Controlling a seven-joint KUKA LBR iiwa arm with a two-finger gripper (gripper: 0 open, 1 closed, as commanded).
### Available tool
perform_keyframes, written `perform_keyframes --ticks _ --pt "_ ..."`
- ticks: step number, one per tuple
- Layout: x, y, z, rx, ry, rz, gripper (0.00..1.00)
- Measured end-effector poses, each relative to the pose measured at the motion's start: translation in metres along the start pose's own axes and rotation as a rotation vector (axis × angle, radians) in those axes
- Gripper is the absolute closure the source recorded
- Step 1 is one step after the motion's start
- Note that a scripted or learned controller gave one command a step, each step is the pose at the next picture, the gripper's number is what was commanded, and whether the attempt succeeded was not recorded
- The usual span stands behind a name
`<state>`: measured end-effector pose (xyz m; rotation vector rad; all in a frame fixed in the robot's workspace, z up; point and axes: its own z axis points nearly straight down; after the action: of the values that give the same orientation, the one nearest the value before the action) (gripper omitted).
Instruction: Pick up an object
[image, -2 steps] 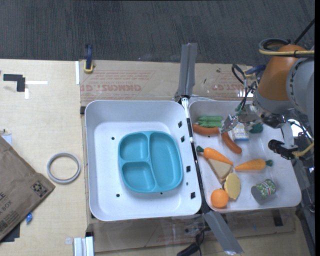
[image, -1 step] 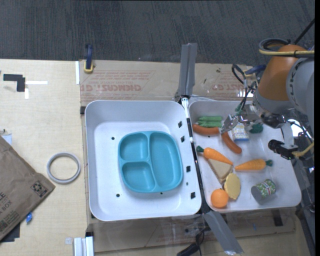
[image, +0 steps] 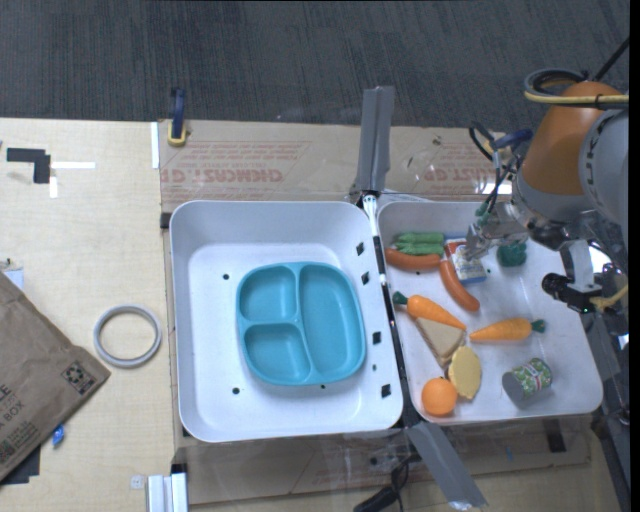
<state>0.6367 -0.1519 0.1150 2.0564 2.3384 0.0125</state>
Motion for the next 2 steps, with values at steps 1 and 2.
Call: perform_keyframes --ticks 1,2 --pt "-0.014 -0.005 0.012 0.005 0.013 -0.104 1.0" --pt "0.031 0.031 0.012 0.01 0.006 0.286 1.0"
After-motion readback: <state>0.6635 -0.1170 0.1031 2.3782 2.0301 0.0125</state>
